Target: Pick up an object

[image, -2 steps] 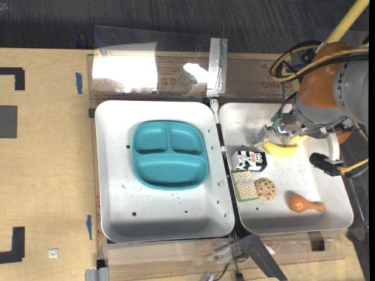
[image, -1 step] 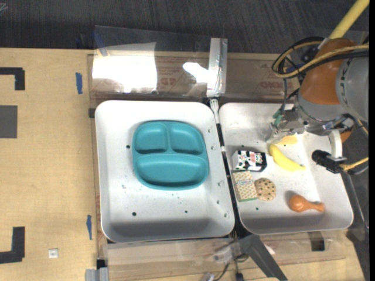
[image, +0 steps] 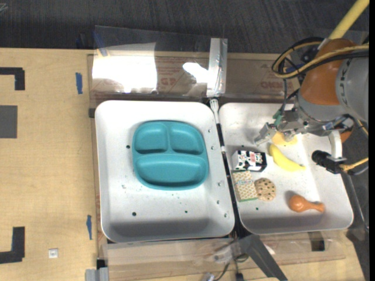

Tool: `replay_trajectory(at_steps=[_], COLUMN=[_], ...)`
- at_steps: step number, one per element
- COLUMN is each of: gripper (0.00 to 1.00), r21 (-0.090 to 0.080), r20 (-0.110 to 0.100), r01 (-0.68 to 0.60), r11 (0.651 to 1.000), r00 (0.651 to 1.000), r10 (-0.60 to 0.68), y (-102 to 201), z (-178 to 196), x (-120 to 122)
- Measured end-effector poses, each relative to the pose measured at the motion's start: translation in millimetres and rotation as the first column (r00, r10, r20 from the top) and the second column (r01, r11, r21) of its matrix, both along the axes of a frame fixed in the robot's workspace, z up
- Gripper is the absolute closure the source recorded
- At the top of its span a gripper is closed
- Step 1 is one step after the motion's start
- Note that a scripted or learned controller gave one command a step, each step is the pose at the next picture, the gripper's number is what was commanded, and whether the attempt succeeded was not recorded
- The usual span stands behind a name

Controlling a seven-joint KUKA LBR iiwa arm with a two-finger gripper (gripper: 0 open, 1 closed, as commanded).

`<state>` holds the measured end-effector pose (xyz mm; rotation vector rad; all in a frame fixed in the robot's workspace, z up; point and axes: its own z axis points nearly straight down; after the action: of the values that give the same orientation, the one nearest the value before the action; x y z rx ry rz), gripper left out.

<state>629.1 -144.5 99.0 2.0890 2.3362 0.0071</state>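
I note the left bin (image: 111, 174) at centre frame carrying a teal divided tray (image: 170, 154). The right bin (image: 334, 215) holds the candidates: a banana (image: 286, 158), a cookie (image: 265, 189), a patterned card (image: 249, 160) and an orange drumstick toy (image: 303, 204). The gripper (image: 285, 127) sits at the banana's upper end, upper right of frame. In my judgement, I should centre over the banana's middle and descend squarely before closing.
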Motion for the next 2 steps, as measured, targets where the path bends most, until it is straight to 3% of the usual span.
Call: replay_trajectory(at_steps=[1,2], gripper=[0.00,0.00], r21=[-0.001,0.000], r20=[-0.006,-0.001], r01=[-0.162,-0.034], r11=[0.987,0.999], r00=[0.987,0.999], r10=[0.162,0.034], y=[-42,-21], z=[-12,63], x=[-51,-31])
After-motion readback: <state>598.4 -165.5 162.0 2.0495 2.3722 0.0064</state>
